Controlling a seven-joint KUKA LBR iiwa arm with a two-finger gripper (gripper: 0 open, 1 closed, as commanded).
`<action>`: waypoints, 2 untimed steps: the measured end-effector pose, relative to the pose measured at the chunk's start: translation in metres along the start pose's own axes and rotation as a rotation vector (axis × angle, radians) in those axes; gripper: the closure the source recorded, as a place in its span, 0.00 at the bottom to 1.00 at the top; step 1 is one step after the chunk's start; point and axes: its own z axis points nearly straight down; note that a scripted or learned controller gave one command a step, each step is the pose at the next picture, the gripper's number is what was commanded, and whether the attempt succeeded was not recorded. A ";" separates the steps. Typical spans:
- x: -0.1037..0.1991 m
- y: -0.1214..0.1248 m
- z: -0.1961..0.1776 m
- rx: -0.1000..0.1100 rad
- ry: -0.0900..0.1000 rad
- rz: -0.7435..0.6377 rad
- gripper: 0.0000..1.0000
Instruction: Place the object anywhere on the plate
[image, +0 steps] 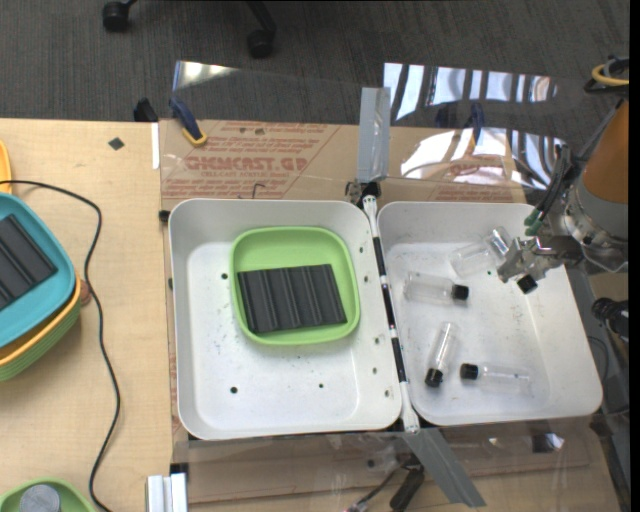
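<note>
A square green plate (293, 285) with a dark ridged insert lies in the left bin (200, 330). Several clear plastic tubes with black caps lie in the right bin (560, 390): one (437, 291) near the middle left, one (440, 352) below it, one (492, 374) toward the front, and a faint clear one (468, 262) further back. My gripper (512, 262) hangs over the right bin's back right part, just right of the faint tube. Its fingers stand apart with nothing between them.
A raised divider (383, 290) separates the two bins. A teal and yellow container (35, 285) and a black cable (100, 330) are on the wooden bench at the left. Cardboard (250, 160) lies behind the bins.
</note>
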 end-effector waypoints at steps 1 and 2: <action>0.000 0.000 0.000 -0.001 0.000 0.000 0.00; -0.022 -0.019 -0.059 -0.002 0.000 0.170 0.00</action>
